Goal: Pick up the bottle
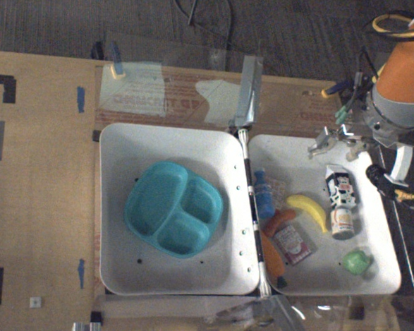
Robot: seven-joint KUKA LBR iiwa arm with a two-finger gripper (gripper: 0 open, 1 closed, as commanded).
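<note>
The bottle is small and blue, and it lies along the left wall of the right bin. The arm enters from the upper right, its orange band above the wrist. My gripper hangs over the far edge of the right bin, well to the right of the bottle and beyond it. Nothing is visibly held in it.
Beside the bottle lie a banana, a red-orange item, a pink packet and an orange carrot-like piece. A spotted carton, a can and a green apple sit further right. The left bin holds a teal divided plate.
</note>
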